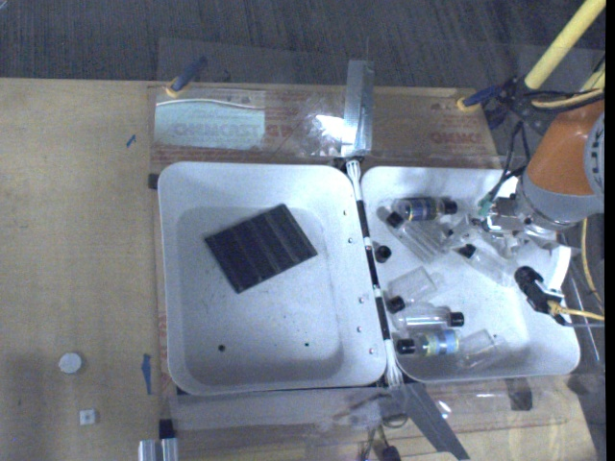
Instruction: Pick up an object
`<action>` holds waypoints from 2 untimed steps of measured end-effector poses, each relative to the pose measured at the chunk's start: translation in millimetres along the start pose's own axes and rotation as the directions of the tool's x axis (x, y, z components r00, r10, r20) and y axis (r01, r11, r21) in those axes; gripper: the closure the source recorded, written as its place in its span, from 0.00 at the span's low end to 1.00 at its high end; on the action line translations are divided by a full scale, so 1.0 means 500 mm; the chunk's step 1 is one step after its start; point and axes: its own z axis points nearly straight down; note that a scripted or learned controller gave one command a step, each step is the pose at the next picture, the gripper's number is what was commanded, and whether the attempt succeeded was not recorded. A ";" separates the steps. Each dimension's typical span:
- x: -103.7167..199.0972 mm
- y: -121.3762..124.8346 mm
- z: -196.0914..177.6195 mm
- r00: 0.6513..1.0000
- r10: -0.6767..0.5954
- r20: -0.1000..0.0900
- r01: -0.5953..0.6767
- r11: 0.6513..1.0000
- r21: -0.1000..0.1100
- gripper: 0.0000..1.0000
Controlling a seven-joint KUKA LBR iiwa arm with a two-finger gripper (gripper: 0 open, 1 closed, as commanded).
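You are looking at the arm reaching in over the right bin, its orange band sitting above the grey wrist. The gripper is hanging low over the upper right part of that bin, and how it is set you cannot tell, since its tip is blurring into the clear clutter beneath it.

Just to the gripper's left, a small bottle with dark caps is lying on its side near the bin's top edge. Between that bottle and the gripper, clear plastic pieces are lying in a loose tangle, too glassy to sort out. Below the gripper, toward the bin's near edge, a clear vial with a black cap and a bottle with a blue-green label are lying one above the other, almost touching. Just right of the gripper and a little lower, a black connector is hanging off the arm.

Far to the gripper's left, in the left bin, a dark ribbed pad is lying flat and tilted, well apart from everything else.
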 end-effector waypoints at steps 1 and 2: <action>0.078 0.131 -0.099 1.000 -0.015 0.012 0.015 1.000 -0.002 0.00; 0.051 0.053 -0.066 0.997 -0.073 0.010 0.073 0.997 0.001 0.00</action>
